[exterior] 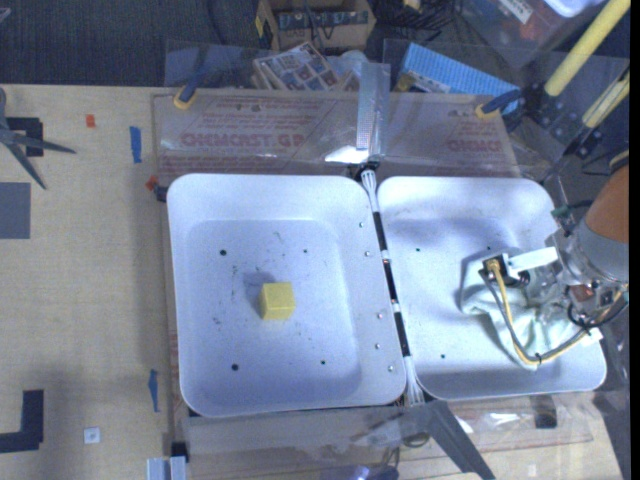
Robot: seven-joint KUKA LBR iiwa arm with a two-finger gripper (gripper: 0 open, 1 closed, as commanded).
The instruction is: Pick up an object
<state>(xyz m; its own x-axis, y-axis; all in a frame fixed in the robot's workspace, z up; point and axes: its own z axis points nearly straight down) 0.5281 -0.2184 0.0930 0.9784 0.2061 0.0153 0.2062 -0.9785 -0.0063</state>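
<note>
Jaws (535,293) indistinct, cloth (490,303) partly hidden

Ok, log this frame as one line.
arm: over right bin | gripper: low by pale cloth | yellow block: left bin, untouched

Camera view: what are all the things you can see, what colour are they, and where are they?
Block: one, yellow, near the middle of the left bin.
Cloth: one, pale grey-white, crumpled, in the right bin near its right side, under the gripper.
Bins: two, white, shallow, side by side; left bin, right bin.
Bench: one, light wood, under and left of the bins.
Tape pieces: two, blue, on the bench left of the left bin.
Clear sheet: one, see-through with red lettering, behind the bins.
Arm: one, grey with orange band, at the right edge.
Gripper: one, over the cloth in the right bin.
</note>
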